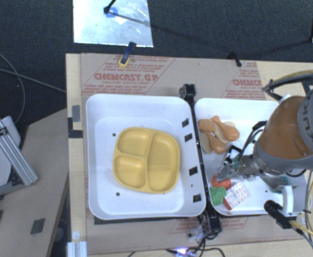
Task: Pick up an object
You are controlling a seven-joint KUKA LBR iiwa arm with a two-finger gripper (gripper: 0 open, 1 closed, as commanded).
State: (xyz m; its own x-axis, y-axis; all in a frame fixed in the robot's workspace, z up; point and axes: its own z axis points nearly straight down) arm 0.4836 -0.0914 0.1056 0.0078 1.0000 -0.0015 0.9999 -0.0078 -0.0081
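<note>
1. Reaching in from the right, the arm (pixel 293 138) is hanging its hand (pixel 232 167) low over the right bin (pixel 242 107), just above a red and green packet pile (pixel 226 190); whether that hand is spread or pressed together cannot be told
2. Lying nearby are tan toy pieces (pixel 216 133)
3. Crowding is risking a miss: the hand may be nudging items into the bin's wall, or grabbing two together
</note>
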